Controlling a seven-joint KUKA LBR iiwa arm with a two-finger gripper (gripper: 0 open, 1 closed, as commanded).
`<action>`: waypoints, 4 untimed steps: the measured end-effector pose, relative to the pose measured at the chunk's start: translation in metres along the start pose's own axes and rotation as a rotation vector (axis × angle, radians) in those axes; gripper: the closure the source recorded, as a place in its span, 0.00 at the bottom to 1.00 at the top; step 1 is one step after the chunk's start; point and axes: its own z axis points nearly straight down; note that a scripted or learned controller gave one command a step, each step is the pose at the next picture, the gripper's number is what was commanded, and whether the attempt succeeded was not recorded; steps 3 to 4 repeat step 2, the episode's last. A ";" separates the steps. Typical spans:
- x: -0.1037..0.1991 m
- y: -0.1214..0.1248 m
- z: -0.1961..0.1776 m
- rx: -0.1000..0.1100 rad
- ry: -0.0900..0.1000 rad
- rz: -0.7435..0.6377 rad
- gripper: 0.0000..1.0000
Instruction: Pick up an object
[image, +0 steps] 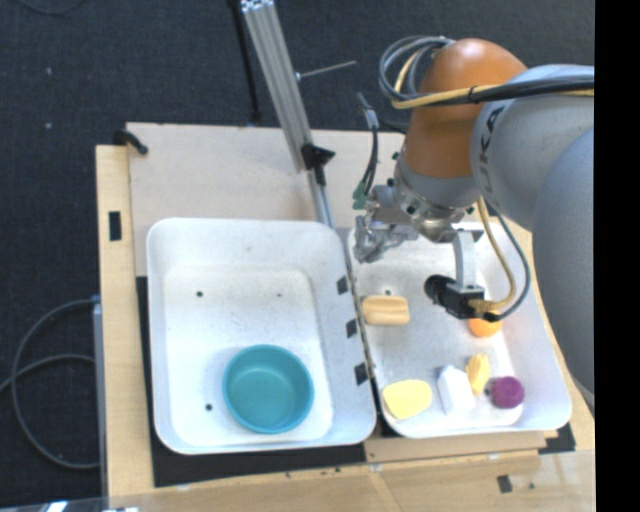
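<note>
You have 2 white bins on the bench: left bin (180, 260) holds a teal bowl (267, 388) at its 6 o'clock, right bin (535, 340) holds all the small stuff. Gripper (372, 240) sits at about 11 o'clock of the right bin, near the divider, low over the floor; it's a dark blurry cluster and I can't tell its state, and nothing is visibly in it. Closest candidate is the tan bread-like block (385, 310), just below the gripper at its 6 o'clock, apart from it, lying flat by the divider. Others along the bin's 6 o'clock edge: yellow flat piece (407, 398), white piece (454, 388), small yellow piece (480, 370), purple ball (506, 391). An orange item (485, 326) at 3 o'clock is half hidden behind a black fitting (452, 293). My read: the pick is not done, everything rests on the bin floor, descent and grab are left. The arm's bulk covers the bin's 1 o'clock corner.
</note>
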 end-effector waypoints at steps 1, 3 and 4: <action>0.053 0.026 0.010 -0.001 0.001 0.000 1.00; 0.073 0.062 0.019 -0.002 -0.001 0.003 1.00; 0.073 0.062 0.019 -0.002 -0.001 0.003 1.00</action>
